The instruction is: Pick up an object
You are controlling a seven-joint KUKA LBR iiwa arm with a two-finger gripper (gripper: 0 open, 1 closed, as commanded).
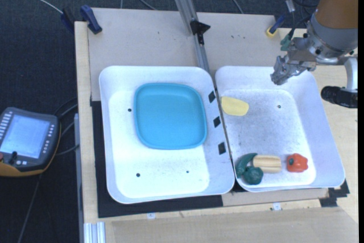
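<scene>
Dark carpet with loose cables surrounds the pale counter (142,31), which carries two white bins side by side. At nine o'clock, the left bin (114,179) holds a blue plate (170,115). At three o'clock, the right bin (318,122) holds a yellow piece (234,106) near its ten o'clock corner, and along its six o'clock edge a green piece (249,169), a tan cylinder (267,164) and a red pepper (296,163). Over that bin's twelve o'clock rim hangs the hand (282,74), carrying nothing; whether it is open or closed, I cannot tell.

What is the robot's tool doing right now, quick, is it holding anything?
Tool: over the top edge of the right bin, nothing seen in it; open or closed cannot be told.
</scene>
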